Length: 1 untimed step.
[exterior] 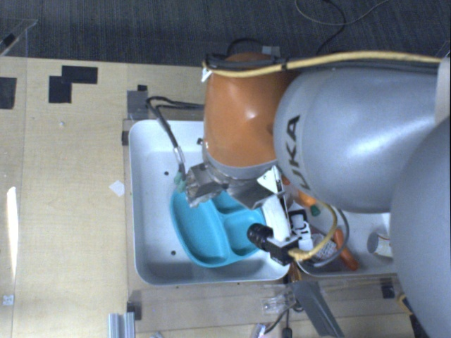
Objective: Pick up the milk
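Observation:
The arm's orange band and grey wrist cover most of both bins. My gripper [203, 187] reaches down into the left bin [151, 189], at the upper left edge of a blue curved dish [208, 234]. The wrist hides what lies under it. A small white thing with dark print [301, 229] peeks out below the arm near the wall between the bins. It may be the milk, but I cannot tell for sure.
An orange object [347, 258] and a white round thing [380, 243] lie in the right bin, mostly hidden by the arm. The bare left part of the left bin shows small holes in its floor. The wooden bench [63, 189] stretches to the left.

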Each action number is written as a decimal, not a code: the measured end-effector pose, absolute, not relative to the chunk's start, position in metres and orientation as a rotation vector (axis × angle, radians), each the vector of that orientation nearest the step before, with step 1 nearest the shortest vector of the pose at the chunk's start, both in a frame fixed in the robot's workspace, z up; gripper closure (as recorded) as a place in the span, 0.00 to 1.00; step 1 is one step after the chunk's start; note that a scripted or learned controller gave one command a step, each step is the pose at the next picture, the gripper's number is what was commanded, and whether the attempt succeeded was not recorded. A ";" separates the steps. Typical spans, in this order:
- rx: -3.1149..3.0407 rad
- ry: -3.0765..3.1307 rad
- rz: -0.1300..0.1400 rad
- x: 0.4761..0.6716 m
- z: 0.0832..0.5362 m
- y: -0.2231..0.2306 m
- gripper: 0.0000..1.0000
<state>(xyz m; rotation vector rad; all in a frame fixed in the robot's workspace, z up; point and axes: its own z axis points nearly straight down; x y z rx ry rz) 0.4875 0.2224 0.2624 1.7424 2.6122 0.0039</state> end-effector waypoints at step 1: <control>1.958 2.456 0.003 0.490 0.222 0.207 1.00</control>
